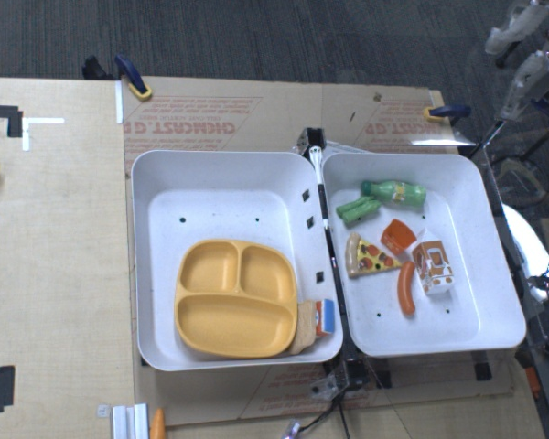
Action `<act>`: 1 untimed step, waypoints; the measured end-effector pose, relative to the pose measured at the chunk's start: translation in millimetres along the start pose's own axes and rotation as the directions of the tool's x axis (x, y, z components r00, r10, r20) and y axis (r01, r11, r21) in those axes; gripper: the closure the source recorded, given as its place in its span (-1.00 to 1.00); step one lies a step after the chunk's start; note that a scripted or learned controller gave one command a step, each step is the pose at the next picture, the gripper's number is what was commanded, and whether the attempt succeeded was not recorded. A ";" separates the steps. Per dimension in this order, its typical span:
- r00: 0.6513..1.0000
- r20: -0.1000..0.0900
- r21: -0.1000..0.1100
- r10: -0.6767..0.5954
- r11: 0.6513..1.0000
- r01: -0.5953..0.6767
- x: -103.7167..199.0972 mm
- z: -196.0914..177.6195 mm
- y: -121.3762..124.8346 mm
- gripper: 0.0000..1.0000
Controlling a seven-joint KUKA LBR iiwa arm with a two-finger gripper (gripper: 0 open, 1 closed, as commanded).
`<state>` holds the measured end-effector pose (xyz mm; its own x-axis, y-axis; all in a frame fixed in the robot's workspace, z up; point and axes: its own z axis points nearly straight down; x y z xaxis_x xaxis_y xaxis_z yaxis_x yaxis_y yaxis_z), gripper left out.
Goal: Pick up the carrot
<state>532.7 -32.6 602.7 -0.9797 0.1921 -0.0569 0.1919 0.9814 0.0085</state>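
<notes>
The carrot [406, 293] lies in the right bin [490, 245], squeezed against a little box [434, 268]. My claw [529, 15] sits far away, too blurry to tell if it is open. It could grab the box or the orange wedge [398, 236] by mistake.

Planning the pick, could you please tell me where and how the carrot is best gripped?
Probably grip the carrot at its lower half, from above, closing across its narrow width: it lies flat and slender, and the carton and pizza crowd its upper end.
</notes>
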 end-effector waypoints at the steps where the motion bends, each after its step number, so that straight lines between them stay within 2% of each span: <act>1: 1.000 0.007 -0.001 -0.001 1.000 0.001 -2.9 -9.5 0.6 1.00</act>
<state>535.1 -32.6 612.3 -0.9794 0.1915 -0.0641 0.1913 0.9815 0.0096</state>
